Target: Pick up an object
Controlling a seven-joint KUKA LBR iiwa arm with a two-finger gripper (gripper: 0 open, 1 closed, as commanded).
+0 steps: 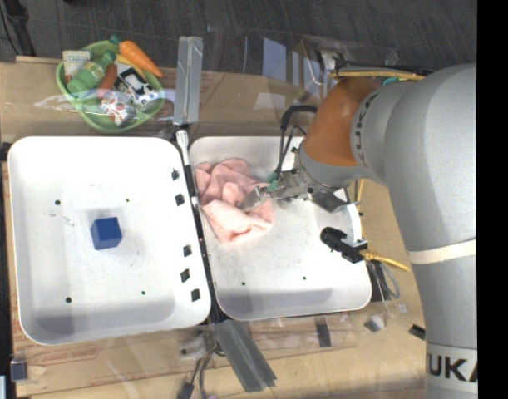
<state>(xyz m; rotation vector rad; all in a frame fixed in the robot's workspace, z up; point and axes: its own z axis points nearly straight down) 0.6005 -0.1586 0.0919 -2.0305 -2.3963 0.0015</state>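
Gripper (262,198) down on pink cloth (229,202), far-left in right bin (320,293); jaw state unclear. Blue cube (106,232) in left bin (37,306).

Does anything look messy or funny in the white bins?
Yes. The pink cloth in the right white bin lies crumpled in a heap against the bin's left wall, not flat. The gripper is right at its edge. The small blue cube in the left white bin sits neatly by itself.

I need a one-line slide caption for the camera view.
End effector at the pink cloth in the right bin; blue cube in the left bin.
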